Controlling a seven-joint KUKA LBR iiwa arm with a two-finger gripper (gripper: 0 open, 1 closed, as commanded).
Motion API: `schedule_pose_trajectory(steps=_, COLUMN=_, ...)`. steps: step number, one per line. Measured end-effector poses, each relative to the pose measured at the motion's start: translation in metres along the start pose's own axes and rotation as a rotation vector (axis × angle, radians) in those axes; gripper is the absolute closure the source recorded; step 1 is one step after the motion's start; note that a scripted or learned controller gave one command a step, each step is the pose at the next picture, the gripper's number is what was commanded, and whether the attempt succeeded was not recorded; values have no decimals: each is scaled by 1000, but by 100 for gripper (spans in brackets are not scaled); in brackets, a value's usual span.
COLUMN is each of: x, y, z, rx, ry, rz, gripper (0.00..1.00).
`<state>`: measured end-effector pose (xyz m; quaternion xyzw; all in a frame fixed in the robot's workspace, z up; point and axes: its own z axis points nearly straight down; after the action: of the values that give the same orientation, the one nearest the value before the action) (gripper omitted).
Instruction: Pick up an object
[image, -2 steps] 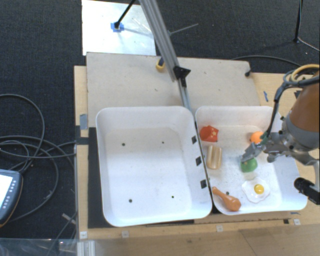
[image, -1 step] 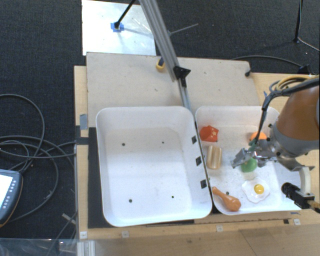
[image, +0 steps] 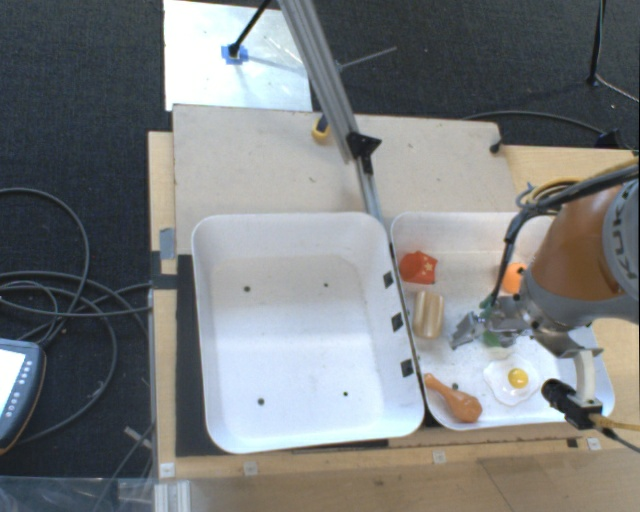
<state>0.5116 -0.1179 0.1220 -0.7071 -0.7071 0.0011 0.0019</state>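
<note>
The right bin (image: 440, 228) holds a red block (image: 419, 267), a tan cylinder (image: 429, 313), an orange drumstick-shaped toy (image: 453, 397), a fried-egg toy (image: 512, 381) and a small orange thing (image: 512, 278) partly behind the arm. My gripper (image: 468, 329) hangs low over the bin's middle, right of the tan cylinder and above the fried egg, with a bit of green (image: 493, 338) just behind it. Nothing shows between the fingers.
The left bin (image: 215, 260) stands beside the right one, parted by a rim with black clips. A slanted metal pole (image: 335, 90) crosses the back of the bench. Cables lie on the floor at left.
</note>
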Motion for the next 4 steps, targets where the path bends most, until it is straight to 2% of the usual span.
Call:
schedule_pose_trajectory(steps=1, x=-1, y=2, z=-14, rx=-7, ry=-1, rz=-1, gripper=100)
schedule_pose_trajectory(steps=3, x=-6, y=0, z=-127, rx=-12, ry=-3, rz=-5, gripper=100)
schedule_pose_trajectory(steps=4, x=56, y=14, z=-126, rx=-7, ry=1, rz=-12, gripper=100)
